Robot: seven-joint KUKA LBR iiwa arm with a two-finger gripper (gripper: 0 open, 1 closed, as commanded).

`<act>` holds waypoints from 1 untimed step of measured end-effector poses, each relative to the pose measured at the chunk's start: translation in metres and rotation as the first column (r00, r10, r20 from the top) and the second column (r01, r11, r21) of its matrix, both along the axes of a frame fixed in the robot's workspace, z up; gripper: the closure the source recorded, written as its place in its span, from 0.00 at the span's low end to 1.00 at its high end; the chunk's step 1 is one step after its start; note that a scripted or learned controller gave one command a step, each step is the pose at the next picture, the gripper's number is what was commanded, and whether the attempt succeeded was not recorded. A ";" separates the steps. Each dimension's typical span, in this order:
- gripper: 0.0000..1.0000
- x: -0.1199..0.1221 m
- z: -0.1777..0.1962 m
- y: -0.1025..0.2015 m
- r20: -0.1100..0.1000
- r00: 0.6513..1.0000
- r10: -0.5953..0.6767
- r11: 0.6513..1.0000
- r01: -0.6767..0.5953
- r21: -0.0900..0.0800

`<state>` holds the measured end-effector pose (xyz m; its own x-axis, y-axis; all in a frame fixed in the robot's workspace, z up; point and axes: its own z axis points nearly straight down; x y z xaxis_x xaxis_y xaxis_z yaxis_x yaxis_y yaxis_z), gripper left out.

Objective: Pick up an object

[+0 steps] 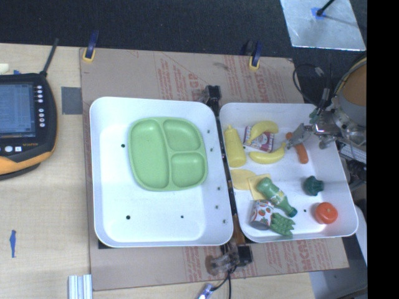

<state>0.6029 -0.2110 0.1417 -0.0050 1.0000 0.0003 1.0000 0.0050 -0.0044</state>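
Note:
The right bin (346, 185) holds several toy foods. At its upper right lies a small orange carrot-like piece (302, 155). My gripper (309, 136) hangs just above that piece's upper end, coming in from the right edge. Left of it are a banana (268, 156), a red and white packet (260, 141) and a yellow bottle (234, 147). Lower in the bin are a green bottle (275, 195), a dark green broccoli piece (313, 184) and an orange tomato (325, 213). I see nothing lifted off the bin floor.
The left bin (112, 185) carries a green divided plate (167, 152). A yellow slice (242, 179), a printed packet (261, 213) and a green vegetable (283, 225) crowd the right bin's lower left. A teach pendant (22, 120) lies at the far left.

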 end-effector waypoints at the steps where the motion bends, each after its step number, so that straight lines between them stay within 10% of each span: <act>1: 0.00 -0.002 0.017 -0.001 0.003 1.000 -0.001 1.000 0.001 0.000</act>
<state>0.6010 -0.2117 0.1589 -0.0037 1.0000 0.0000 1.0000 0.0037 -0.0012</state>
